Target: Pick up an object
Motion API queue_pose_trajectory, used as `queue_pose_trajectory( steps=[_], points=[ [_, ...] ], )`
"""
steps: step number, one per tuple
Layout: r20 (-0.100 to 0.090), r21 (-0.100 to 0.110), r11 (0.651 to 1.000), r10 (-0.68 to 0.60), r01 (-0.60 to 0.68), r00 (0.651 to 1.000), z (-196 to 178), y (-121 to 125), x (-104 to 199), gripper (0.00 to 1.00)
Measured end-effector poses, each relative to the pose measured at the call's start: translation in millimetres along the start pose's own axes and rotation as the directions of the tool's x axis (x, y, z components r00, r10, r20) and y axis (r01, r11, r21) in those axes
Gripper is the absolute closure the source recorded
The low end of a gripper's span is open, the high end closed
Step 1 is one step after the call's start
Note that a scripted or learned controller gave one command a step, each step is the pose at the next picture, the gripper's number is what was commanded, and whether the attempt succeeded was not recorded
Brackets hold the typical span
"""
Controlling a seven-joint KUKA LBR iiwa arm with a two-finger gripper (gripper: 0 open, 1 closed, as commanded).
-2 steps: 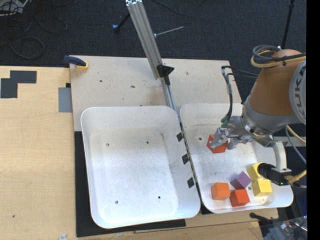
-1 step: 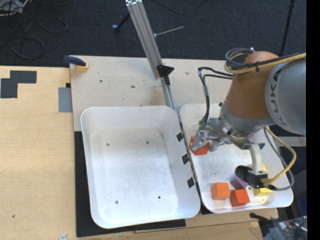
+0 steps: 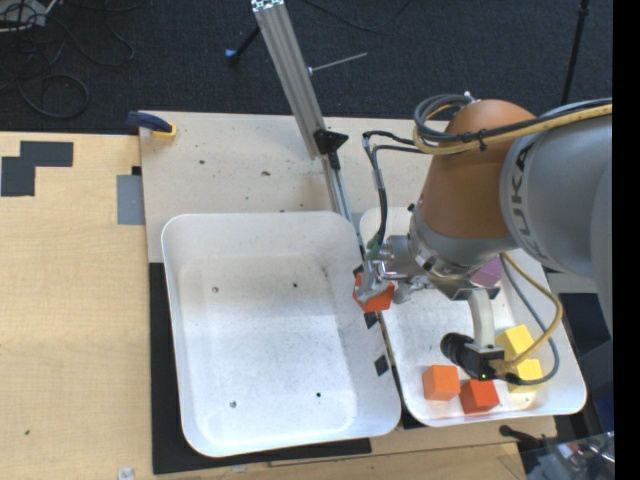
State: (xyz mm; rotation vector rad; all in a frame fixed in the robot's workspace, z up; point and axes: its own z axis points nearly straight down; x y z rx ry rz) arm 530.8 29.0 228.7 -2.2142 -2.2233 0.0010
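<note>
My gripper (image 3: 376, 284) hangs over the seam between the two bins, at the right bin's left wall. A small orange-red piece (image 3: 377, 301) sits between its fingertips, lifted off the floor. In the right bin (image 3: 572, 396) lie an orange cube (image 3: 440, 381) and a redder orange cube (image 3: 480, 396) near the front. Two yellow blocks (image 3: 519, 341) (image 3: 531, 371) lie to their right. A purple thing (image 3: 489, 272) shows partly from under the arm.
The left bin (image 3: 172, 240) stands beside the right one, its floor speckled with dark dots. A small black scrap (image 3: 383, 365) lies on the rim between the bins. A slanted metal rail (image 3: 296, 78) rises behind the bins.
</note>
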Motion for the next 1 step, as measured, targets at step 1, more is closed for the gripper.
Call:
queue_pose_trajectory(
  steps=[1],
  points=[
    [0.0, 0.0, 1.0, -0.002, 0.002, 1.0, -8.6, -8.0, 57.4, 1.0]
  ],
)
